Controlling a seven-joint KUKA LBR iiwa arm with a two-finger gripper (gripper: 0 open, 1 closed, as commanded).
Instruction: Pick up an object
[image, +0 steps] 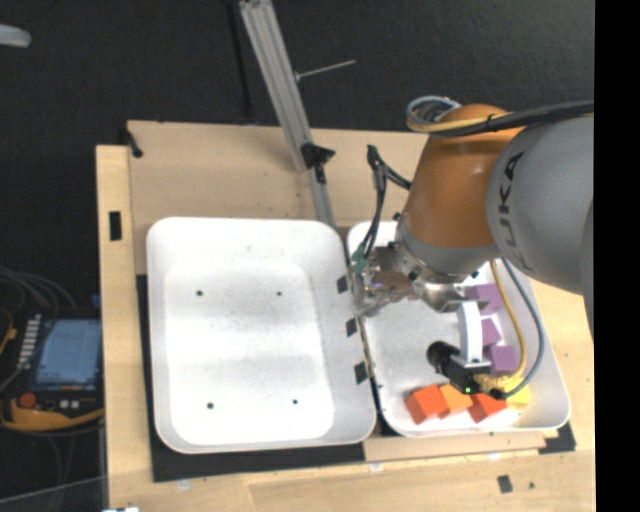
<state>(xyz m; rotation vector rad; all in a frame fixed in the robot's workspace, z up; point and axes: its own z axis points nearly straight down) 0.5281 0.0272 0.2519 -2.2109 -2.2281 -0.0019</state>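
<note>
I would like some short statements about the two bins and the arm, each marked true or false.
1. The objects lie in the right bin. True.
2. An orange block lies near that bin's front edge. True.
3. The purple block sits in the left bin. False: it is in the right bin, beside the arm.
4. The arm hangs over the left bin. False: it is over the right bin.
5. A blue block lies in the right bin. False: the blocks seen are orange and purple.

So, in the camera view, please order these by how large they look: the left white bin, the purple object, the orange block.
1. Left white bin, clearly largest.
2. Purple object, partly hidden by the arm.
3. Orange block; close to the purple one, so this order is unsure.
</note>
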